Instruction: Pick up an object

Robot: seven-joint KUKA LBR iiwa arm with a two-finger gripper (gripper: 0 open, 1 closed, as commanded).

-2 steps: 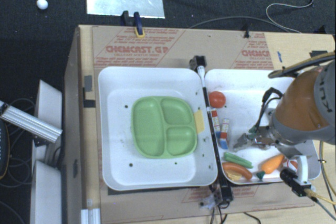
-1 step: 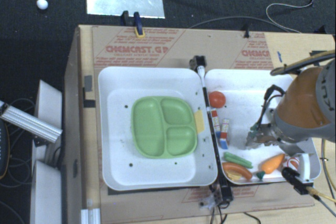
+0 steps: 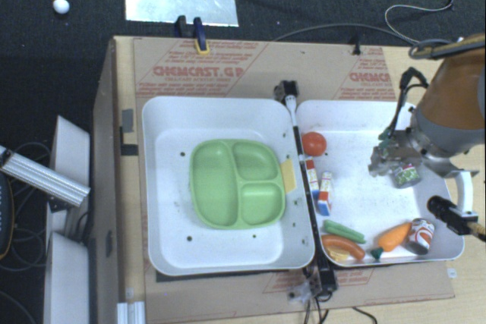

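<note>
My gripper [image 3: 391, 162] hangs over the right side of the right bin [image 3: 351, 108], low near the bin floor. A small grey-green object [image 3: 408, 177] lies right against its lower right side; whether it is gripped is hidden. On the bin floor lie a red tomato [image 3: 314, 143], a red, white and blue carton [image 3: 323, 193], a green pod [image 3: 343, 231], a hot dog [image 3: 342, 246], a carrot [image 3: 392, 237] and a small can [image 3: 421, 234].
The left bin [image 3: 171, 163] holds a green divided plate [image 3: 237, 184], with a yellow piece [image 3: 288, 176] at the plate's right edge. The arm's grey and orange body [image 3: 452, 102] overhangs the right bin's far right corner. A cable [image 3: 396, 110] runs down by the wrist.
</note>
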